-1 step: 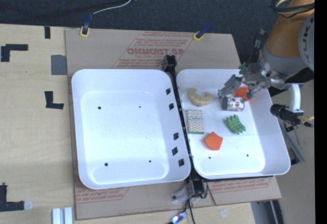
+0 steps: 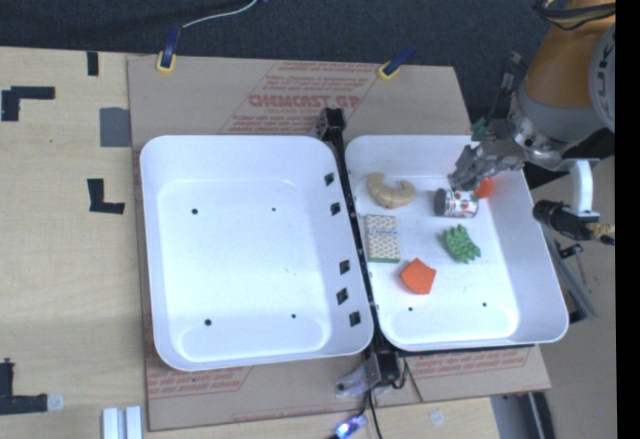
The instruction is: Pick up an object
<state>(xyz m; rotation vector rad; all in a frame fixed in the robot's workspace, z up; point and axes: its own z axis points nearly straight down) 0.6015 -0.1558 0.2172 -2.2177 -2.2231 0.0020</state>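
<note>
The right bin (image 2: 500, 327) holds several small objects: a tan curved piece (image 2: 390, 192), a patterned green-and-white pad (image 2: 381, 236), an orange block (image 2: 418, 276), a green knobbly toy (image 2: 461, 244), a small can-like object (image 2: 458, 203) and a red-orange piece (image 2: 484, 188). My gripper (image 2: 468, 173) hangs over the bin's upper right part, directly above the small can and beside the red-orange piece. Nothing is visibly held between its fingers.
The left bin (image 2: 240, 257) lies beside the right one, split from it by a black divider (image 2: 345, 227). Both rest on a cardboard sheet (image 2: 300, 97). The arm's orange-banded body (image 2: 570, 67) looms over the right bin's far right edge.
</note>
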